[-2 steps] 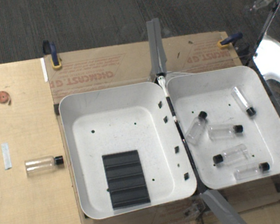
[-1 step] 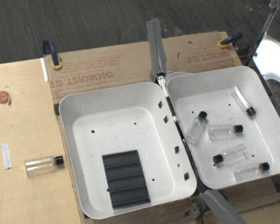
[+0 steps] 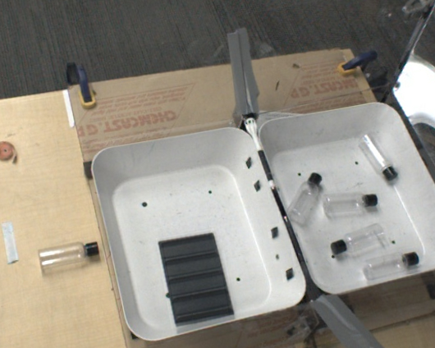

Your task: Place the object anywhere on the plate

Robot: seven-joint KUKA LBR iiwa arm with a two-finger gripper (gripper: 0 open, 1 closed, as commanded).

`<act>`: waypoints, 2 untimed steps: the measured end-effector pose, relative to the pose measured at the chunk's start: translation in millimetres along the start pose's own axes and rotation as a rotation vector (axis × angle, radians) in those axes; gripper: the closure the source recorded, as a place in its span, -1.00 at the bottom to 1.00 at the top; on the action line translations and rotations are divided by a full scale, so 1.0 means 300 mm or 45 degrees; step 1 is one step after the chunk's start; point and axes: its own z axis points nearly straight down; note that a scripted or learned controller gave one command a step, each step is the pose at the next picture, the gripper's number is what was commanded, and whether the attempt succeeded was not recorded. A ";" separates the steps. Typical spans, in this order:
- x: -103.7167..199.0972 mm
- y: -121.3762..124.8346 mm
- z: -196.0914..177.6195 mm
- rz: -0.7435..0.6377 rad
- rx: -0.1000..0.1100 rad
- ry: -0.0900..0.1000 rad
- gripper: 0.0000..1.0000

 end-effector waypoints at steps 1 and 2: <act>-0.155 0.048 -0.002 0.176 0.000 0.001 -1.00; -0.090 0.080 0.000 0.385 0.000 0.001 -1.00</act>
